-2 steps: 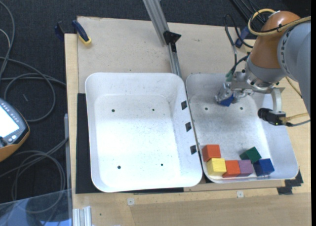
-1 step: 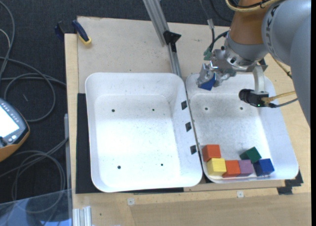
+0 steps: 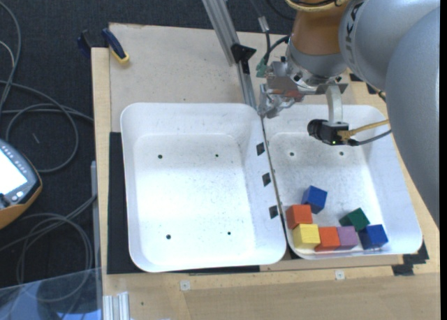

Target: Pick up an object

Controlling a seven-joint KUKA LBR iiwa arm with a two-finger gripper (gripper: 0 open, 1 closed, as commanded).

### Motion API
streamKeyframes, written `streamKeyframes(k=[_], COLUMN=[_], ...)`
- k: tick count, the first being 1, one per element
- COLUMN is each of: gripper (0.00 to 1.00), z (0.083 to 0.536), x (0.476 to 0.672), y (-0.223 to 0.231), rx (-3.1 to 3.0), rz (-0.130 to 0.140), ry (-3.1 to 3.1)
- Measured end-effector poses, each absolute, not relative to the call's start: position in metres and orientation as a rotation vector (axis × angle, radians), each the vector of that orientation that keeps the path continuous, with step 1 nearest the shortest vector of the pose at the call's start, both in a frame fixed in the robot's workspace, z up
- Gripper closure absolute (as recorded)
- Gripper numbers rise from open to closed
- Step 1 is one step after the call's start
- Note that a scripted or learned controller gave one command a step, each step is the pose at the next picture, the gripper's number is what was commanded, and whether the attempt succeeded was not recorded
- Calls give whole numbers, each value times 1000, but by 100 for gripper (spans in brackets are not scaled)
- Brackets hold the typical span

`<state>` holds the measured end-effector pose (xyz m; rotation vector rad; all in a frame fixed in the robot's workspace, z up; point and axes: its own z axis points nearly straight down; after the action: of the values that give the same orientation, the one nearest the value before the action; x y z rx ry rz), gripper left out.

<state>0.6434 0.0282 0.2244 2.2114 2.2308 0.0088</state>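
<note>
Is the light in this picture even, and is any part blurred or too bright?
Camera view: the light is soft and even, with faint shadows; the left bin is bright white but its specks still show; the blocks, such as the yellow block, are sharp; the arm, close to the lens, looks soft.

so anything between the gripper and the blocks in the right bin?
Nothing visible. The gripper sits over the far edge where the two bins meet. The blocks cluster in the right bin's near corner, and the bin floor between shows bare. The bins' shared rim is beside that path, not across it.
</note>
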Motion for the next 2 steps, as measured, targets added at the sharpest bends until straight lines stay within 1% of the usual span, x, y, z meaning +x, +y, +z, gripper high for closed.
streamKeyframes(k=[1, 2], gripper=[100, 100], z=[199, 100], x=[620, 656], y=[-75, -144], rx=[2231, 2227], rz=[-9, -5], ry=[2213, 2217])
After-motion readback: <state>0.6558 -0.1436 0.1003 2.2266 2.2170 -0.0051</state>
